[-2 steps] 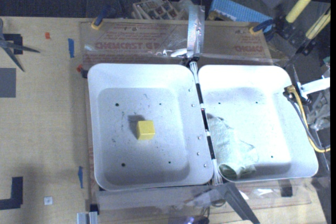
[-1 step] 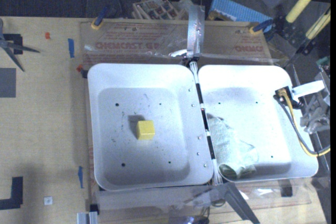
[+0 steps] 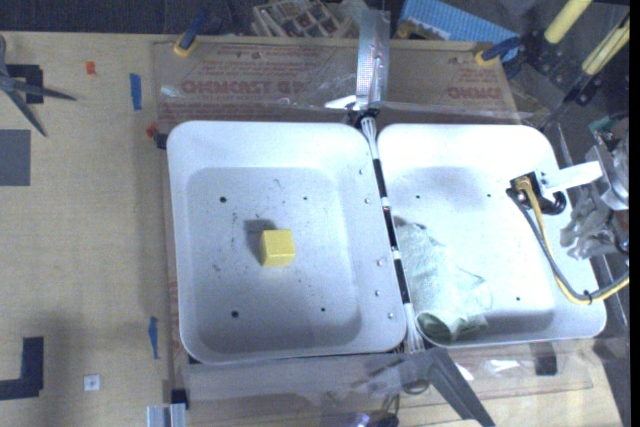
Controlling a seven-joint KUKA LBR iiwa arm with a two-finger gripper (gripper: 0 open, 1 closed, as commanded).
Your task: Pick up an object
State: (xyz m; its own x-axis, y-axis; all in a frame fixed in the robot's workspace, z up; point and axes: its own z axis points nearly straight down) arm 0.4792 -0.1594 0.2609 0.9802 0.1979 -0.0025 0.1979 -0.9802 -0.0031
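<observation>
Wooden worktop (image 3: 80, 235) carrying two shallow white bins side by side. Left bin (image 3: 200, 150) holding a small yellow block (image 3: 278, 247), roughly centre of its floor, squarish, no clear long axis. Right bin (image 3: 480, 155) holding a rolled pale green cloth (image 3: 440, 290) near the divider, long axis running from mid-bin toward the near edge. Arm at far right edge, hand (image 3: 590, 225) over the right bin's outer rim; open or shut: cannot tell, too blurred. Cloth nearer, lying left of the hand; block well apart, farther left, past the divider. Yellow cable (image 3: 556, 265) draped nearby, possible snag.
</observation>
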